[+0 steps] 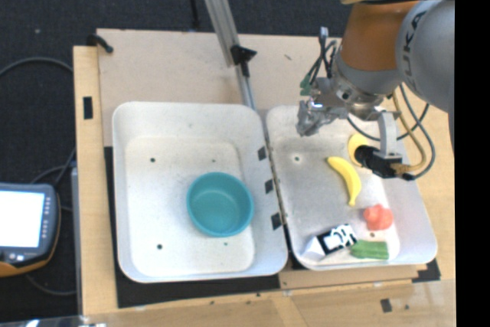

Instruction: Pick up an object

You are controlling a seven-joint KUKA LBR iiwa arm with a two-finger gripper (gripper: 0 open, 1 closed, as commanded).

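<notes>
In the camera view, the grey arm (pixel 429 34) with its orange band comes in from the right side of the picture, and the gripper (pixel 308 125) hangs at the far corner of the right bin (pixel 302 172), close to the wall that this bin shares with the left bin (pixel 119 165). Seen from above at this slant, it cannot be told whether the gripper is wide or narrow, nor how close it is to the bin floor. The nearest loose thing is the banana (pixel 346 177), which lies near the gripper, toward the lower right of the picture from it, on the bin floor with bare white surface between the two. Beyond the banana in the same direction, well apart from the gripper, sits a small red object (pixel 377 217). At the bin's near edge, farthest from the gripper, a green object (pixel 371 250) lies just beside a black-and-white object (pixel 335 239); whether these two touch cannot be told. A teal bowl (pixel 220 203) stands upright in the left bin, across the shared wall, to the lower left of the gripper and well apart from it. A slanted metal post (pixel 218 0) rises from the bench (pixel 153 65) to the upper left of the gripper.
</notes>
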